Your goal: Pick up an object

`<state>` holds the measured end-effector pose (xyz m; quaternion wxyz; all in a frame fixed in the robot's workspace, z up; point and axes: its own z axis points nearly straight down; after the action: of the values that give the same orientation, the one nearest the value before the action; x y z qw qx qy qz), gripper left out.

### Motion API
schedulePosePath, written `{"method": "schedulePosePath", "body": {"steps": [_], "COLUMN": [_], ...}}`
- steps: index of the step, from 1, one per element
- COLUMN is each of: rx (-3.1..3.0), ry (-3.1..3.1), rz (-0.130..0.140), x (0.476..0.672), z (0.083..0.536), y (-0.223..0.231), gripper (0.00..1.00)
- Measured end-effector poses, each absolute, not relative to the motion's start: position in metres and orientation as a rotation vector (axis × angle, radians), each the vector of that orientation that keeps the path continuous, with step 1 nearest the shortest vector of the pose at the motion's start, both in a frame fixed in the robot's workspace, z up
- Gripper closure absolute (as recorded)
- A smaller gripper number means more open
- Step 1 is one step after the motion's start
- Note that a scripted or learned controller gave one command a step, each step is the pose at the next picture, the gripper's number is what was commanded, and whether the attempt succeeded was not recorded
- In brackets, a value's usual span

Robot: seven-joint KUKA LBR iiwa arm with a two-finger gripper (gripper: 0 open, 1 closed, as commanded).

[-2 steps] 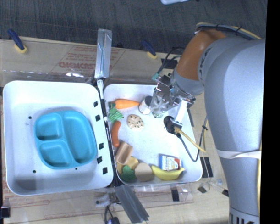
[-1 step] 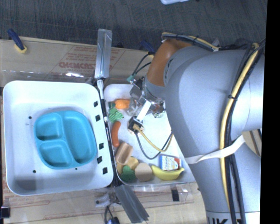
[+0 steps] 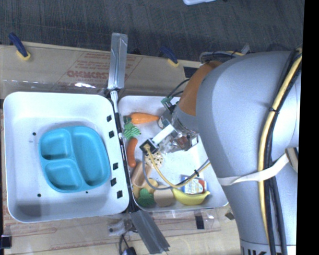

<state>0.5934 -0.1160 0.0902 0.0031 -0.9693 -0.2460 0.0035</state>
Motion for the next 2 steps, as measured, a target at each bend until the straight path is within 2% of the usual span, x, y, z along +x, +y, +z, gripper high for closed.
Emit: {"method": "schedulePosePath", "body": {"steps": [1, 2], "rx": [-3.087, -3.118], "ry": [-0.569, -0.331], "rz": [0.005, 0.010], "x": [0.625, 0.601], "z": [0.091, 0.091], "y": [-0.145, -0.170], "gripper": [1.00, 1.00]}}
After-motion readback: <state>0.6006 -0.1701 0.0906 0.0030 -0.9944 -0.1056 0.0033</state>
